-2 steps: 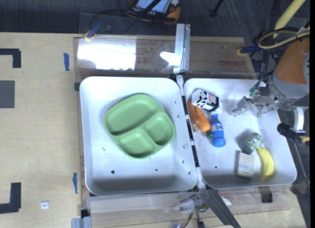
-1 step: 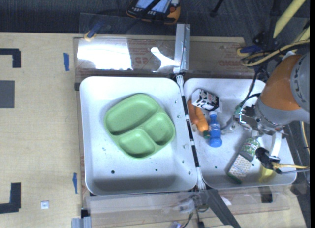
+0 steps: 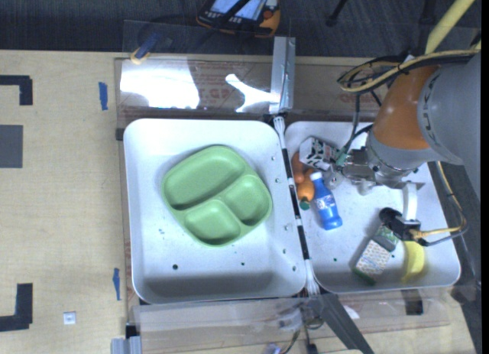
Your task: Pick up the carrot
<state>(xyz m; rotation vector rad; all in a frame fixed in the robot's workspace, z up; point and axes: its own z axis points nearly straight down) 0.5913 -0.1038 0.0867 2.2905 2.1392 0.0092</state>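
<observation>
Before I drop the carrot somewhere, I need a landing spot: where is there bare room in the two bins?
Left bin: bare floor rings the green tray, widest along the near edge. Right bin: one bare patch, between the blue bottle and the small box. Its far-left corner is crowded with the carrot, bottle and tool; the banana fills the near-right.

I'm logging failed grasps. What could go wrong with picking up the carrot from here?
The carrot lies hard against the right bin's left wall, so the hand may hit that wall. The blue bottle lies right beside the carrot and could get knocked or grabbed instead.
</observation>
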